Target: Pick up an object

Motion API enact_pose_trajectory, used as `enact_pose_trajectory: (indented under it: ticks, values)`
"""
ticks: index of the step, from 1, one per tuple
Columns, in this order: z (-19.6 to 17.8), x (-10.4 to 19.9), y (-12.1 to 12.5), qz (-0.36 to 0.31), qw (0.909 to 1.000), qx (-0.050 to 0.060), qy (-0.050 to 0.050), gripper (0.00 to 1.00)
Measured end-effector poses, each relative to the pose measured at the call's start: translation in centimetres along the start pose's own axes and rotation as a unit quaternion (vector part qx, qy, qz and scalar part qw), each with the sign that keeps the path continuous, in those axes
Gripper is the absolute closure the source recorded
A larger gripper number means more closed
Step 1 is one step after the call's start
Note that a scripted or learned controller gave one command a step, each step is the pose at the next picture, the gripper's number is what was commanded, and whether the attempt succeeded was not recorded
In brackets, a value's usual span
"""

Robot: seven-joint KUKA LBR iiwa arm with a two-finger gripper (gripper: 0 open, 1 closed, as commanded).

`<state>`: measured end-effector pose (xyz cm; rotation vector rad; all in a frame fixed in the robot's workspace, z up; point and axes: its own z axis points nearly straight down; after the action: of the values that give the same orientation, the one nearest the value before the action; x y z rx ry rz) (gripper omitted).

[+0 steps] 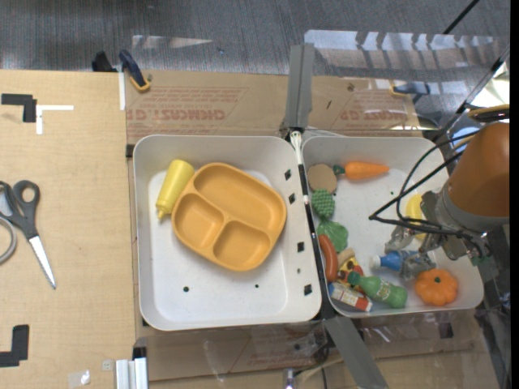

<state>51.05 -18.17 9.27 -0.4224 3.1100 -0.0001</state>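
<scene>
The pick looks to be at its approach or grasp stage and is not yet done: nothing is seen lifted clear of the right-hand bin (381, 148), and every toy in it seems to lie on the bin floor. The gripper (413, 245) hangs low inside that bin, toward its right side, with the small blue toy (392, 260) just beside or under its tips and the orange pumpkin (436, 288) near, on the side toward the bin's front right corner. The metal parts blur together there, so I cannot tell how wide the fingers stand or whether they touch or clasp the blue toy. Further into the bin lie a carrot (365, 169) by its back wall, a green bottle (383, 291) along its front wall, and leafy green pieces (327, 217) along its left wall. What is left, as I judge it, is a secure closing on one item and a lift out.
</scene>
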Motion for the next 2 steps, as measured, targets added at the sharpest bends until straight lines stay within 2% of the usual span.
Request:
enact_pose_trajectory:
  ticks: [1, 2]
  values:
    - [0.1, -5.7, 3.0, 0.110, 0.9940, 0.000, -0.001, 1.00]
    - [-0.1, -13.4, 5.2, 0.253, 0.9676, 0.001, -0.002, 1.00]
